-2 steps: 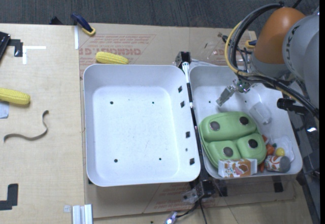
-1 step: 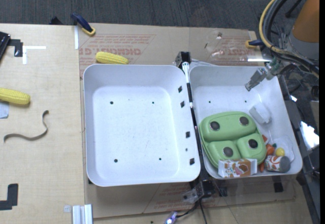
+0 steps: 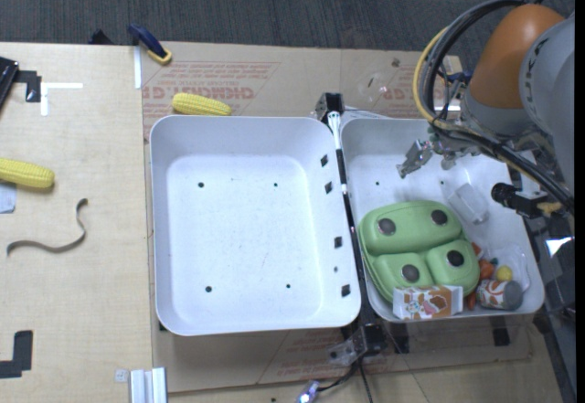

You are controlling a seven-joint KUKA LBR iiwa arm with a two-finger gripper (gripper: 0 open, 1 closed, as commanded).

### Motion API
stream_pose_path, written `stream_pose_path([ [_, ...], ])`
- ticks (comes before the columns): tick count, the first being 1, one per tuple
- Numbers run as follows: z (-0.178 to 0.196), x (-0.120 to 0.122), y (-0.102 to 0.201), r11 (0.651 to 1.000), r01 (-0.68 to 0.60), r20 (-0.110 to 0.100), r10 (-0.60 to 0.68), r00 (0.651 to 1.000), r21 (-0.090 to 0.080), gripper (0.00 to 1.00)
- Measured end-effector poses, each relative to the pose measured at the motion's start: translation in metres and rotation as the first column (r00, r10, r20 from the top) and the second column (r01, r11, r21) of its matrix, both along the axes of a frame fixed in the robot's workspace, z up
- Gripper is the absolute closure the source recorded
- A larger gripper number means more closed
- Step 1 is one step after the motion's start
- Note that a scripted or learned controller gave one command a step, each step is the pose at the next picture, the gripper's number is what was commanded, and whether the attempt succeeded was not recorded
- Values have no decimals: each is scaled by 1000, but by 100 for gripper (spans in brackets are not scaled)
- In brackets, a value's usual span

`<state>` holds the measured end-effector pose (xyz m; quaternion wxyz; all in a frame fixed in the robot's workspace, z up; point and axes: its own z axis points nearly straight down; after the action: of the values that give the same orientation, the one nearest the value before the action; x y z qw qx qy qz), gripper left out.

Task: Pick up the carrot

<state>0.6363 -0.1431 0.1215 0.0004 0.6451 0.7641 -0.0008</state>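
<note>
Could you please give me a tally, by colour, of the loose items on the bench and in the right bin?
Yellow: 2, corn cob behind the bins, corn cob at left
Green: 1, large green piece
Orange and white: 1, small carton
Orange: 1, carrot, partly hidden
Total: 5; the corner clutter beyond that is unclear.

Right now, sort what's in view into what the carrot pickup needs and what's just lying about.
Job:
- carrot, orange, mostly hidden behind the green tray
- gripper
- right bin

Lying about:
- green tray
- small carton
- left bin
- two corn cobs
</note>
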Motion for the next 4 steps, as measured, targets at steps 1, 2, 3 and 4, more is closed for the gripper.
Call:
stream_pose_path([
  [1,-29,23,-75,990,-142,-4,142,990,9,0],
  [2,35,24,-79,994,-110,5,110,994,-3,0],
  [3,-23,23,-33,944,330,1,-330,944,-1,0],
  [4,67,23,-58,855,519,3,-519,855,-1,0],
])
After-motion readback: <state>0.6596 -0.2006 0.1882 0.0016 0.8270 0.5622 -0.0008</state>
